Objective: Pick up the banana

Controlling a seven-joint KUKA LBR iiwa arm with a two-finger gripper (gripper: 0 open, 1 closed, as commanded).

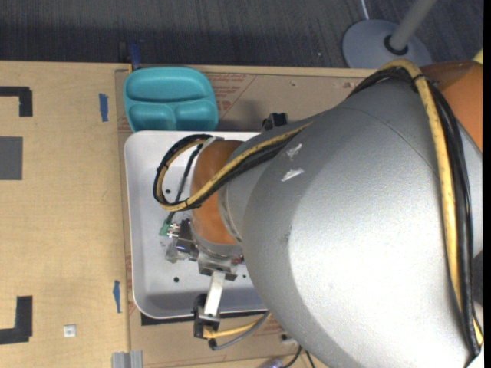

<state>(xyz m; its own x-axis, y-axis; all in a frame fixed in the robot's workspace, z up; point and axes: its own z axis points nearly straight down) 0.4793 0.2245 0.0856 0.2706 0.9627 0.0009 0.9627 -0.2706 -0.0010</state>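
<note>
My grey arm reaches in from the right and covers most of the white bin. Its orange band sits over the middle of the bin. Below the band, the gripper points down at the bin's floor near the left-centre. A bare strip of white floor shows along the bin's left wall and front corner, and nothing lies on it. The arm hides whatever is under the wrist and further right.
A teal two-part tray stands just behind the bin's back wall. The tan bench stretches to the left, with black marks and bits of blue tape. A grey round stand base sits on the floor at the back right.
</note>
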